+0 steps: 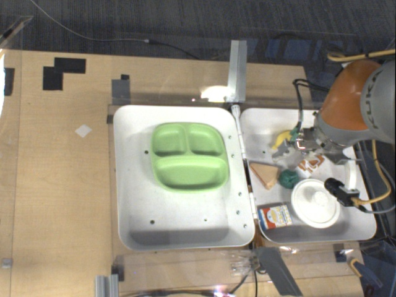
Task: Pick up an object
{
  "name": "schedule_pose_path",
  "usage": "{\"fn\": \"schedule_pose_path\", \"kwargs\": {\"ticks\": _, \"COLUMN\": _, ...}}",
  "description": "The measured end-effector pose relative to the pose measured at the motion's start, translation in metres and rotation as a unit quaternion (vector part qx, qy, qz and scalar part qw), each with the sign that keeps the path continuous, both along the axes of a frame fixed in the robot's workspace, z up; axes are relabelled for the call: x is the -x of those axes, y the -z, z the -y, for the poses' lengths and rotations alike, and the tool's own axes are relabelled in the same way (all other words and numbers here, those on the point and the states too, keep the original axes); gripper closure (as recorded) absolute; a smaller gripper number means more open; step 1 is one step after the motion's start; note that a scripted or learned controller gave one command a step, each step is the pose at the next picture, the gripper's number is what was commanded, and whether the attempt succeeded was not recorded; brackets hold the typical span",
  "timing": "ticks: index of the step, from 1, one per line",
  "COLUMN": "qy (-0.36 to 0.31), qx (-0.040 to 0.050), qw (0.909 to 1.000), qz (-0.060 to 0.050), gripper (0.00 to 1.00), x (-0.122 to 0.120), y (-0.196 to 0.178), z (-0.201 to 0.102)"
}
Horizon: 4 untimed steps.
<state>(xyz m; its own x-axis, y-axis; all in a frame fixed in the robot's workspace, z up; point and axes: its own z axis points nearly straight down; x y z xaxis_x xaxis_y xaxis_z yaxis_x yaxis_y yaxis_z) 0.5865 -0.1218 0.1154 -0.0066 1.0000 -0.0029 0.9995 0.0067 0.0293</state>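
Your gripper [297,146] hangs near the right white bin's [365,228] far edge, jaw state untellable; the tan wedge-shaped block [265,175] points toward the far-left corner.

1. This is a robotics lab or test cell, not a home.
2. A pale wooden table [55,184] bears two shallow white plastic bins [124,184] side by side, parted by a metal rail with an upright aluminium post [237,73] at the far end.
3. A grey industrial arm with an orange band [349,101] reaches in from the right.
4. Black cables [93,33] trail over dark grey carpet [185,8] beyond the table.
5. Black square tape marks [62,72] sit on the table's far left.
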Motion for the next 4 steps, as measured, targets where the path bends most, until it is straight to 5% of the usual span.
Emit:
{"fn": "schedule_pose_path", "kwargs": {"ticks": 1, "qy": -0.01, "qx": 0.0085, "qw": 0.9996, "qz": 0.024, "gripper": 0.0, "x": 0.066, "y": 0.005, "z": 0.0}}
{"fn": "schedule_pose_path", "kwargs": {"ticks": 2, "qy": -0.059, "qx": 0.0144, "qw": 0.9979, "qz": 0.024, "gripper": 0.0, "x": 0.076, "y": 0.006, "z": -0.005}}
{"fn": "schedule_pose_path", "kwargs": {"ticks": 3, "qy": -0.197, "qx": 0.0154, "qw": 0.9803, "qz": 0.012, "gripper": 0.0, "x": 0.075, "y": 0.007, "z": 0.005}}
{"fn": "schedule_pose_path", "kwargs": {"ticks": 4, "qy": -0.199, "qx": 0.0035, "qw": 0.9799, "qz": -0.011, "gripper": 0.0, "x": 0.094, "y": -0.082, "z": 0.051}}
